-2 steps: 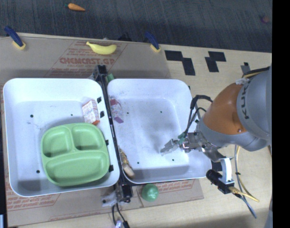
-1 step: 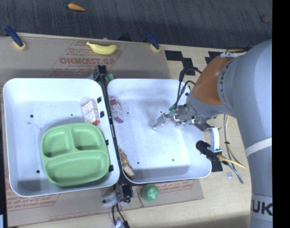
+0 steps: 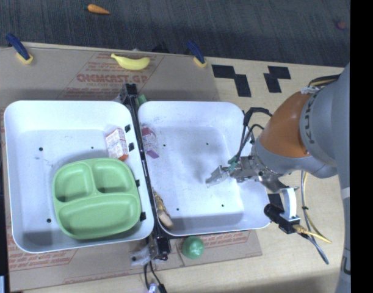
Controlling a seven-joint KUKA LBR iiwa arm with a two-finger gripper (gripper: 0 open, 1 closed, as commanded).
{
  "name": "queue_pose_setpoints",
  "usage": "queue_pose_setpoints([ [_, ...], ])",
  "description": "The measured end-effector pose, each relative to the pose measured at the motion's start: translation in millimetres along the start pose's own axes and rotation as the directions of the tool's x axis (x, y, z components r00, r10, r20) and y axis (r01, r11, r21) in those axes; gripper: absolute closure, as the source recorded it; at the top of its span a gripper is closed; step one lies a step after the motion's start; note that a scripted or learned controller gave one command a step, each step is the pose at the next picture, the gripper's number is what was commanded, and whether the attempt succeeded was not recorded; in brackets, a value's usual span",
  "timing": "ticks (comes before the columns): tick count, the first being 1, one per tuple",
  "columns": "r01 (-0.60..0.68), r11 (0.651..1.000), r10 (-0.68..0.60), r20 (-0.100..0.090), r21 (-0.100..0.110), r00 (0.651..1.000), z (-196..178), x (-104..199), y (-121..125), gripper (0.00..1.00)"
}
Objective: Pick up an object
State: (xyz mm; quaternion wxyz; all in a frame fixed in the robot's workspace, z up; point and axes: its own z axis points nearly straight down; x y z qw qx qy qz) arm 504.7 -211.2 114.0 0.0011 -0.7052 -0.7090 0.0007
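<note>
Red print on the cardboard (image 3: 88, 78) under the bins reads "CHEMCAST", w/ "GP" next to it; smaller lines below are too blurred to read. My gripper (image 3: 214, 176) sits low in the right bin (image 3: 192, 112), right-centre of its floor; can't tell if the fingers are spread or pressed together, and nothing shows between them. Small red/white packet (image 3: 149, 140) lies at that bin's left wall, far side, well apart from me. Tan item (image 3: 162, 212) at the near-left corner, on the rim. Left bin (image 3: 27, 121) holds a green divided tray (image 3: 97, 197) and a red/white carton (image 3: 116, 143) just beyond it. Outside: yellow banana (image 3: 130, 60) on the cardboard's far edge, green ball (image 3: 193, 246) near side, orange bit (image 3: 98, 8) on the floor.
</note>
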Motion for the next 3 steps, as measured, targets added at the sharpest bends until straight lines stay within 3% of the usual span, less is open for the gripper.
queue_pose_setpoints([
  [1,0.002,1.000,-0.002,0.000,0.000,1.000,22,1,-28,0.00],
  [2,-0.001,1.000,0.001,-0.001,-0.002,1.000,22,1,50,0.00],
  [3,0.004,1.000,-0.004,-0.002,-0.001,1.000,12,1,50,1.00],
])
